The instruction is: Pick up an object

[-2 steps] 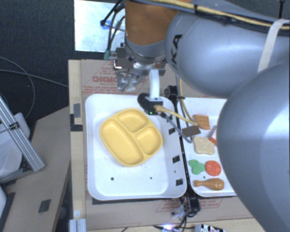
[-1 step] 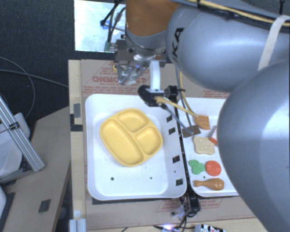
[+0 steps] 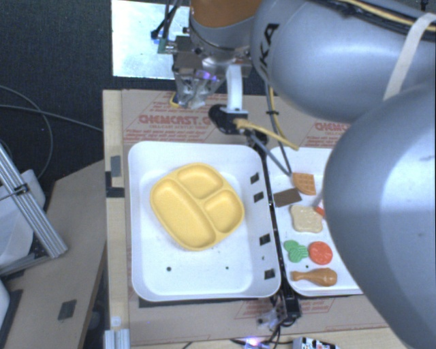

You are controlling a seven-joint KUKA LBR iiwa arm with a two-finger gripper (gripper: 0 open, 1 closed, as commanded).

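Two white bins: left one (image 3: 146, 272) holds a yellow plate (image 3: 196, 204); gripper (image 3: 193, 92) (grip state unclear) hangs beyond it

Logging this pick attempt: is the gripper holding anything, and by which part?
Nothing shows in the gripper, raised beyond the left bin; the yellow plate lies in that bin.

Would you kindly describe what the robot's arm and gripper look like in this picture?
The arm is bulky, rounded and smooth grey, with black lettering on its shell and an orange band above the wrist. The gripper is a small metal assembly with a purple glow. A cream cable crosses the arm.
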